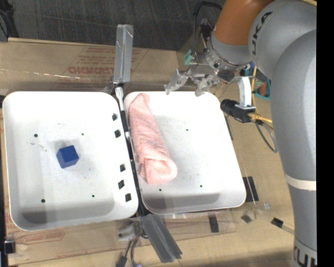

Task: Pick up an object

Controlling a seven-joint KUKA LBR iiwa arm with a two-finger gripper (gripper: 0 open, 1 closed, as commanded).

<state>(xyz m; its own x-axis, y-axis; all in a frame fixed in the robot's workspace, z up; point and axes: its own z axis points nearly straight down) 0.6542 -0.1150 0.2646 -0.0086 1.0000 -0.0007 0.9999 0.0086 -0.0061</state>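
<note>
Rolled pink towel (149, 139) lies along left side of right bin (211, 166), centre frame. Soft, light, likely to sag; pinch across the thick lower roll. Gripper (189, 84) hovers upper centre, jaws spread, nothing between.

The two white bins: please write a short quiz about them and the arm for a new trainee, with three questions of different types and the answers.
1. True or false: the blue cube lies in the left bin.
2. Multiple choice: the rolled pink cloth lies along which part of the right bin? A) its left side B) its right side C) its middle
3. Fill in: the end effector hangs with fingers apart above the right bin's ____ edge.

Key: 1. true. 2. A. 3. far.
</note>
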